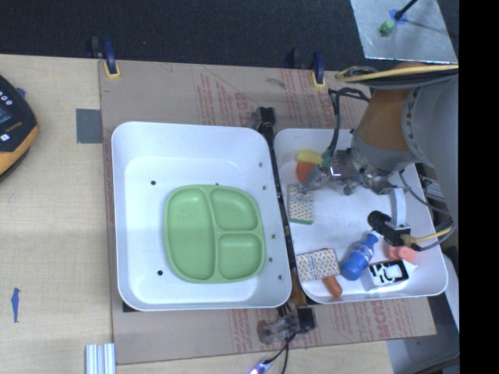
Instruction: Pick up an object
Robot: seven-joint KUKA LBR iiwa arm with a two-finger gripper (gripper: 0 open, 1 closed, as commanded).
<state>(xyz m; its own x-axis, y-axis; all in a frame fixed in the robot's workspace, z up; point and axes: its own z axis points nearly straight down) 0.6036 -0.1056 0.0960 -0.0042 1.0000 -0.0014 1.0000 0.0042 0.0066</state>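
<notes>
Reaching in from the right, the grey arm point(405, 131) hangs over the far part of the right bin point(437, 287), with its gripper point(327, 174) low near the bin's far left corner. How wide the tool stands cannot be told from this angle. Just beside it lies a yellow and red toy point(307, 159), and a patterned packet point(301, 207) sits nearer, along the left wall. At the near end lie a second patterned packet point(317, 263), a blue bottle point(357, 259), a small orange piece point(333, 287) and a black-and-white card point(388, 273). The left bin point(140, 146) holds a green divided tray point(214, 232).
</notes>
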